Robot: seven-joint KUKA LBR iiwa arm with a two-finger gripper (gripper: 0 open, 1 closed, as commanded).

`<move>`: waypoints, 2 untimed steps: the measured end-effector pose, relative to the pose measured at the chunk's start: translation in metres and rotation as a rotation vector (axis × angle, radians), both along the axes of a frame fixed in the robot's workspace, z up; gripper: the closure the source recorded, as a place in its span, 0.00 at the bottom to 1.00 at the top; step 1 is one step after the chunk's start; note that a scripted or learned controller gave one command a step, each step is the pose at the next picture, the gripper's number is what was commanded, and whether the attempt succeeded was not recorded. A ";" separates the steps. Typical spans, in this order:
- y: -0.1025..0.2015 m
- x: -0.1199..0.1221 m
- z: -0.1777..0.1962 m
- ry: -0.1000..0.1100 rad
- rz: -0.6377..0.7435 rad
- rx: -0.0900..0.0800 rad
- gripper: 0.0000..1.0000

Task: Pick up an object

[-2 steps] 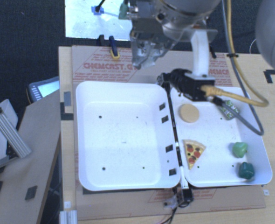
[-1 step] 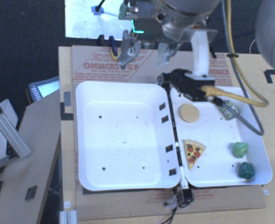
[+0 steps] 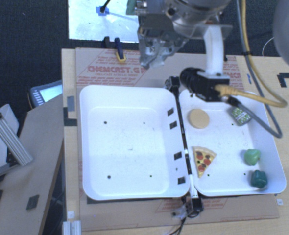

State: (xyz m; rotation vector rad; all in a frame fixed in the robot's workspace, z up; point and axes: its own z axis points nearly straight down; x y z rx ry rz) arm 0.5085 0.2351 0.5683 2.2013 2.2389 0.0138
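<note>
My gripper point(image 3: 151, 58) hangs high above the bench, over the back edge of the left bin point(image 3: 130, 143), and nothing shows between its fingers. In the right bin point(image 3: 269, 146) lie a round tan cookie point(image 3: 199, 118), a pizza slice point(image 3: 203, 160), a small green patterned packet point(image 3: 240, 115), a light green piece point(image 3: 252, 156) and a dark teal piece point(image 3: 258, 178). All of them sit well to the right of and below the gripper.
The two bins meet along a black-clipped seam point(image 3: 180, 141). A yellow cable point(image 3: 254, 98) trails over the right bin's back edge. A blue-and-yellow clamp point(image 3: 119, 50) stands behind the left bin on the cardboard sheet.
</note>
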 end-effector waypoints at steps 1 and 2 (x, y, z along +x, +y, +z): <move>0.000 0.000 0.000 0.000 0.001 0.000 0.00; 0.000 0.000 0.011 -0.002 0.004 0.001 1.00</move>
